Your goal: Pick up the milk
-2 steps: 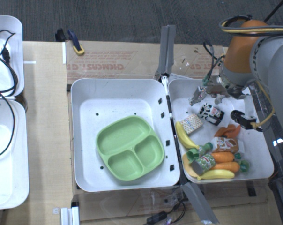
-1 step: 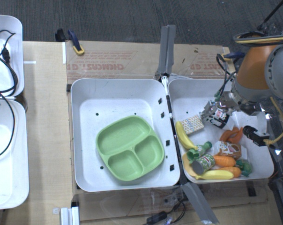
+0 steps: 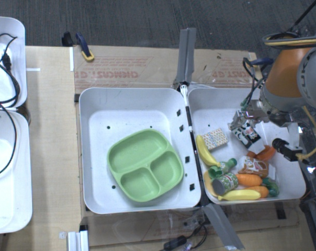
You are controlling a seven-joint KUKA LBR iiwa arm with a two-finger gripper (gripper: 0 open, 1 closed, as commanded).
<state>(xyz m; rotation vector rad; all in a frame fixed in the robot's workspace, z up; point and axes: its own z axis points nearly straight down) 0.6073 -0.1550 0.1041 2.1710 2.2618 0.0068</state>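
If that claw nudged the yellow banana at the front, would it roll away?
Probably not far. The banana is curved, so it would likely pivot rather than roll. It looks like smooth plastic, so perhaps slippery. The carrot and bin wall hem it in.

1. Even, bright overhead light falls on the whole bench; no strong directional beam.
2. The white bins (image 3: 90,156) read near overexposed, most at the frame's left edge.
3. Shadows are soft and short, hugging the green tray (image 3: 145,164).
4. Focus is slightly soft throughout; the small items at lower right blur together.
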